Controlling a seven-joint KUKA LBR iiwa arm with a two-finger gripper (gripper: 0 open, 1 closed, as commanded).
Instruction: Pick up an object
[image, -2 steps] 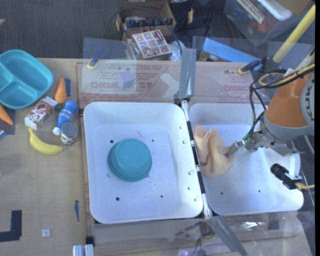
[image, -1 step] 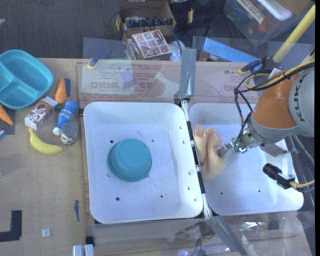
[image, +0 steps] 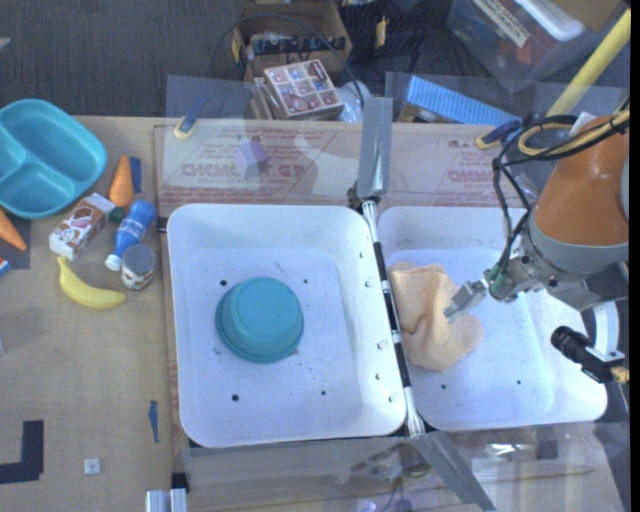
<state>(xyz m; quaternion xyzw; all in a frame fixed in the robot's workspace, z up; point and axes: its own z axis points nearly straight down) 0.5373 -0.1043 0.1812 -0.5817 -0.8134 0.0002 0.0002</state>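
A fixed overhead camera looks down at a slant on a wooden bench bearing two shallow white bins side by side. A grey robot arm with an orange band reaches in from the right edge and ends in a two-finger pincer (image: 462, 300) low over the right bin (image: 520, 385). Directly under and just to the left of the pincer's tip lies a crumpled yellow cloth (image: 428, 315), bunched against the bin's left wall; it is the likely object to be picked up. The tip seems to touch or press into the cloth's upper right edge, but whether the pincer is spread, closed, or gripping any fabric cannot be told at this size. The arm appears angled down and leftward, probably so the tip meets the cloth from its free side and not from the wall side. Farther left of the pincer, across the divider, the left bin (image: 200, 400) holds an upturned teal bowl (image: 260, 318) near its middle, well apart from the cloth. Much farther left, on bare bench beyond the bins, sit a teal divided tray (image: 45, 155), a toy banana (image: 85, 288), a carrot (image: 122, 182), a small bottle (image: 132, 232), a can (image: 139, 267) and a little carton (image: 80, 226). Behind the pincer, past the bench, are boxes, a blue corrugated sheet and cables, the clutter of a working lab.
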